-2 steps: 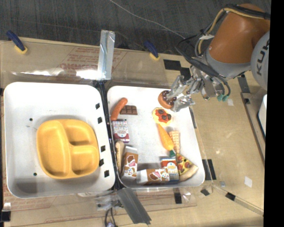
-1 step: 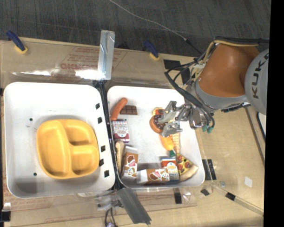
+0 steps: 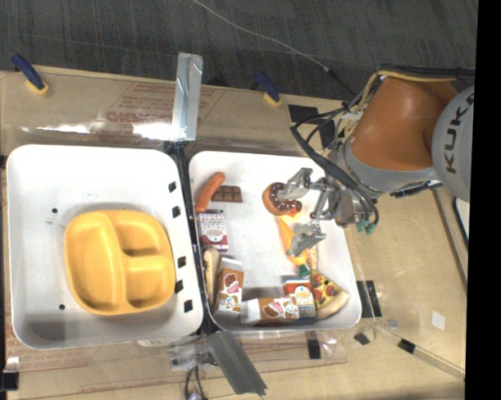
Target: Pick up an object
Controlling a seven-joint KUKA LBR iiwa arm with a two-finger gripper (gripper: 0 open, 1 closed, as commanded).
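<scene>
Currently logged, all places given relative to the right-hand shallow white bin (image 3: pixel 235 166):

Tool: metal two-finger gripper (image 3: pixel 303 207), over the bin's right half, fingers spread, nothing between them.
Nearest candidates: chocolate-frosted toy doughnut (image 3: pixel 277 199), touching one finger; orange toy carrot (image 3: pixel 285 234), just below the other.
Other stock: red-orange toy sausage (image 3: pixel 208 190) by the left wall; small printed cartons (image 3: pixel 267 306) along the near wall.
Neighbour: yellow plastic compartment tray (image 3: pixel 119 259), in the bin to the left.
Risk: jaws straddle a gap; closing could nudge the doughnut or carrot aside and catch nothing.
</scene>
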